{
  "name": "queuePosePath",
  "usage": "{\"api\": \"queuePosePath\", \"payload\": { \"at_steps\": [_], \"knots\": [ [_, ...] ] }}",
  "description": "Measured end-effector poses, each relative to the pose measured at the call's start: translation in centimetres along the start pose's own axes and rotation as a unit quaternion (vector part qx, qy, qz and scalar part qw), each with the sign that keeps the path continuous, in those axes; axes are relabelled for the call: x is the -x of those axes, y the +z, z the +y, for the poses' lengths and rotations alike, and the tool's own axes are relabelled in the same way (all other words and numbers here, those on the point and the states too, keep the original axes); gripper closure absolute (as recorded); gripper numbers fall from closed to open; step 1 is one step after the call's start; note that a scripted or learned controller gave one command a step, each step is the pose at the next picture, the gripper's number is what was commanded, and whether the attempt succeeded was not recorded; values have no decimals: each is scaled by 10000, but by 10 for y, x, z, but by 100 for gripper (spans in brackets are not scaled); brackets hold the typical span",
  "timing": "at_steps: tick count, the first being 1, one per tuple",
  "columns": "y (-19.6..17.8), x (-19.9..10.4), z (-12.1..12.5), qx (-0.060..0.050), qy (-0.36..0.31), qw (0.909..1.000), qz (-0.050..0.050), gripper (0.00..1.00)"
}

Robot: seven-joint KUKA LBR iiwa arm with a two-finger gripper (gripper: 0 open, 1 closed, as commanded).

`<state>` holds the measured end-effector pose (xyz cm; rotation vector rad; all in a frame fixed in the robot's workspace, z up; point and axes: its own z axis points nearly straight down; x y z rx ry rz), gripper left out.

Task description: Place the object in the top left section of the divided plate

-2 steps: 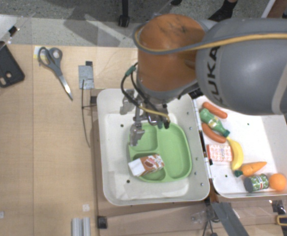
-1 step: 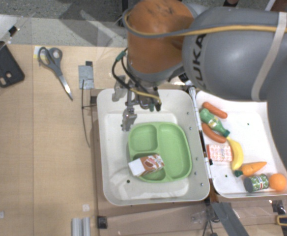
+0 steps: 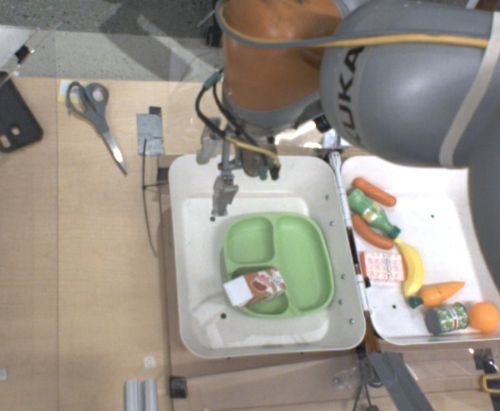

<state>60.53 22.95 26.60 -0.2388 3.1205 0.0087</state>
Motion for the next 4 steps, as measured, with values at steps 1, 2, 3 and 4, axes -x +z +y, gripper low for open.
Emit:
{"api": "queuePosePath", "payload": {
  "at_steps": [1, 2, 3, 4],
  "knots": [
    [18, 24, -11, -9, -116, 9999, 2, 0],
    [13, 48, -32, -11, -377, 9993, -11, 0],
    [82, 43, -68, -12, -89, 10000, 12, 0],
    [38, -20, -83, -13, 452, 9990, 2, 0]
  ]
}}
